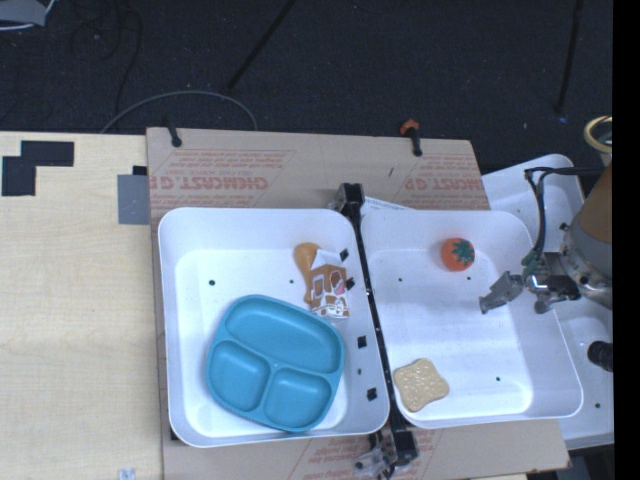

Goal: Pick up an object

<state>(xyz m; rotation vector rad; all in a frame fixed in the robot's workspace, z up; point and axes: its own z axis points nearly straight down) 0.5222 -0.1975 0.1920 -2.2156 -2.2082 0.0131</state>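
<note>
Camera view: gripper point(500, 295) hovers over right bin point(470, 408).

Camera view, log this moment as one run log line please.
end effector: over right bin, holding nothing | tomato toy, toast: right bin | blue tray: left bin

The arm point(600, 218) is cut off by the right edge of the view, so little more than its wrist shows, and the claw point(497, 296) at the right bin's point(500, 408) right rim is too small and blurred to read. The printed packet point(328, 291) near the left bin's point(185, 268) right wall overlaps the orange-brown piece point(306, 258), and its print is illegible. The blue tray point(275, 363) covers the bin floor beneath it.
</note>
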